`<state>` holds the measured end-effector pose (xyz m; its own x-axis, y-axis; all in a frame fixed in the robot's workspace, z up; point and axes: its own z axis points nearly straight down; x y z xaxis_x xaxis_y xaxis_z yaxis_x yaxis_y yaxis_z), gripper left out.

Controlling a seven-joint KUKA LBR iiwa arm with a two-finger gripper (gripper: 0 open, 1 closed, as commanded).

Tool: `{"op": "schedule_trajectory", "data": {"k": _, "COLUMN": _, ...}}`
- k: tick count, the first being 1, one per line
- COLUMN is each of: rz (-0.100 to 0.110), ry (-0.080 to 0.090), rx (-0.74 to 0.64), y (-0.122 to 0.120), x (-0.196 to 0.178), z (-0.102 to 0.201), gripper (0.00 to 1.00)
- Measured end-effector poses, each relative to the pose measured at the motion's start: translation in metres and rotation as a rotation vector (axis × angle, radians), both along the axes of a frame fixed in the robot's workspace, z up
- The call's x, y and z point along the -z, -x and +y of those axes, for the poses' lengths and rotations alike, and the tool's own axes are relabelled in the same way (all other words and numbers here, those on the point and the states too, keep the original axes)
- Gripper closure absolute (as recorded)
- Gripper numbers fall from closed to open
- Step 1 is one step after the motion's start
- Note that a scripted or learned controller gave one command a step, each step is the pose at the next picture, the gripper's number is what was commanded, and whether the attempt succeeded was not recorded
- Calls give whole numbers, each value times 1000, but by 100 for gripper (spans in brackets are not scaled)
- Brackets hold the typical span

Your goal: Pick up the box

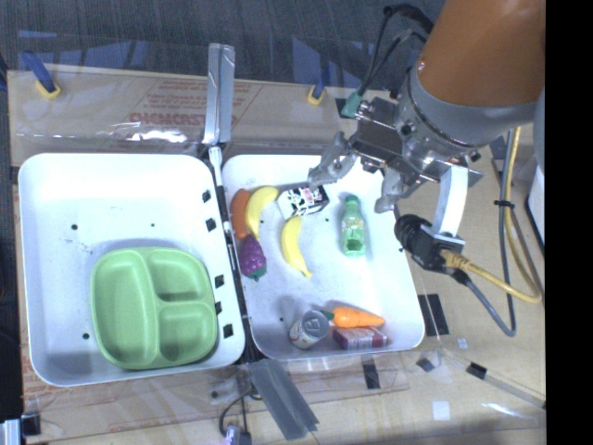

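Two shallow white bins sat side by side on the desk point(83, 91). The left bin point(56, 184) carried one thing, a pale green plastic tray point(153, 306) with three rounded compartments, sitting toward the near edge.

The right bin point(398, 286) was busier. Two yellow bananas: one short and curved point(259, 207) at the far left corner, one longer point(295, 245) just beside it, toward the middle. An orange oval piece point(239, 211) lay along the left wall, touching a knobbly purple grape bunch point(252, 258). One green translucent bottle point(352, 226) lay near the right wall. Along the near edge: one metal can point(309, 328) on its side, one carrot point(355, 318), and a flat reddish packet point(359, 339) touching it.

The box point(306, 198), small, white with dark print, lay tilted near the far edge, just beside the bananas. The gripper point(357, 179) hung above that far edge, jaws spread wide, one finger point(329, 167) right by the box, nothing between them.
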<state>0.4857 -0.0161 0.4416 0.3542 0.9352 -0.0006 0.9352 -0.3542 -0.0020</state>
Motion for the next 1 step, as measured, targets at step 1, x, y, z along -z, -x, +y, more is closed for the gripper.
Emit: {"op": "schedule_trajectory", "data": {"k": 1, "rz": 5, "ry": 0, "rx": -11, "y": -1, "x": -9, "z": 2, "gripper": 100}}
